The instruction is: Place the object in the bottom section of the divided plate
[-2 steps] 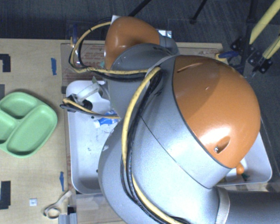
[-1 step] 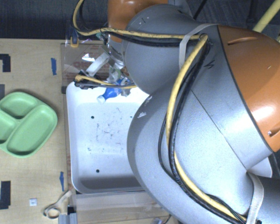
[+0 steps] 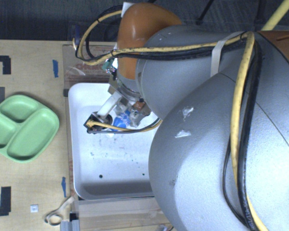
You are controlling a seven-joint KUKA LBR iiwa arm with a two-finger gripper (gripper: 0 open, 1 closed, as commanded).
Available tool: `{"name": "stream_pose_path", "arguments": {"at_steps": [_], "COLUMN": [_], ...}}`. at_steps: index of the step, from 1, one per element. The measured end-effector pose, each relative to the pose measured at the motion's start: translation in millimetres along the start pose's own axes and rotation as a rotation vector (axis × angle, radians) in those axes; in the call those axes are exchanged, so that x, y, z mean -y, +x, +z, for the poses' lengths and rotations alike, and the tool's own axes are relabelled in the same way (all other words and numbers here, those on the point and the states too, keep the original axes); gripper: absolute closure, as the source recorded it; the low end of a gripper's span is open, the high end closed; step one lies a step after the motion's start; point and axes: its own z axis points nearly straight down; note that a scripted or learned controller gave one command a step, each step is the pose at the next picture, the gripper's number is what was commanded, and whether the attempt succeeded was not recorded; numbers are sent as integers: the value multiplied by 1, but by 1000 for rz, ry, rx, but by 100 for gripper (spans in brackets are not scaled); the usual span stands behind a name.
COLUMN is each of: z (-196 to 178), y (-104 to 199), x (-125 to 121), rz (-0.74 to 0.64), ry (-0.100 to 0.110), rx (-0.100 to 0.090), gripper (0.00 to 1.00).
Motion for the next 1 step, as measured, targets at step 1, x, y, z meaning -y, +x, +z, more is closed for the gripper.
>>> {"name": "stream_pose_path", "arguments": {"at_steps": [1], "z": [-75], "y": [52], "x": [-59], "rz": [435], "ry": [-2], "rx": [-7], "gripper": [100]}}
